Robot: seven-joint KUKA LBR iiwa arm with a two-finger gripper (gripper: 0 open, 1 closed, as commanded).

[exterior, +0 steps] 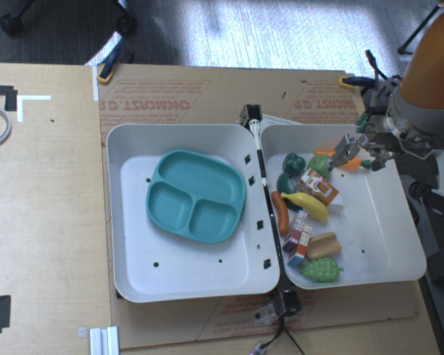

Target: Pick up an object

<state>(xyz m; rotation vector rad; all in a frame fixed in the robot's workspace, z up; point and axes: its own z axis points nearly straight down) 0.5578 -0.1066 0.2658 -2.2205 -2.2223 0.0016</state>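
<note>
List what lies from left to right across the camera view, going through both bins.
Left bin → teal divided plate → hot dog → banana → gripper above the right bin

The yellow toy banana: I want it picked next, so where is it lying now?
In the camera view, the yellow toy banana lies in the right white bin, near its left side, just below the orange-and-white carton and right of the reddish-orange sausage.

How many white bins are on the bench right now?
2. The left bin holds a teal divided tray; the right bin holds a pile of toy food.
</note>
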